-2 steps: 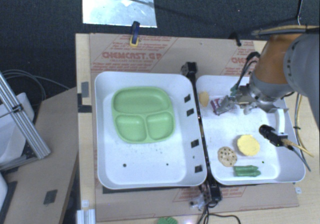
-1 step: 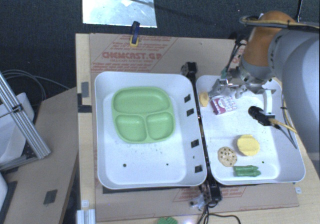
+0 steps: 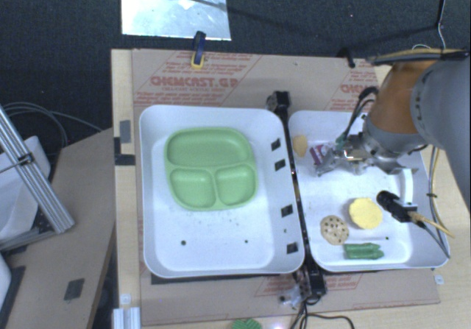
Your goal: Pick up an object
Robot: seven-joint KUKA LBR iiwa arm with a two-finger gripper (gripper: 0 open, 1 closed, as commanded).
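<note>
Right bin (image 3: 423,246): gripper (image 3: 329,162) low by purple obj (image 3: 321,151), contact unclear.

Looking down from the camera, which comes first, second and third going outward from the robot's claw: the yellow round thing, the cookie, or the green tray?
1. Yellow round piece, in the right bin, just below the gripper.
2. Cookie, near that bin's front edge.
3. Green tray, in the left bin.

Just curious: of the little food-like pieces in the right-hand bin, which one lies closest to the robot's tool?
The small purple-and-white piece, right beside the tool. The pale yellow lump lies a bit further left; the yellow disc, speckled cookie and green bean-like piece lie lower down.
</note>
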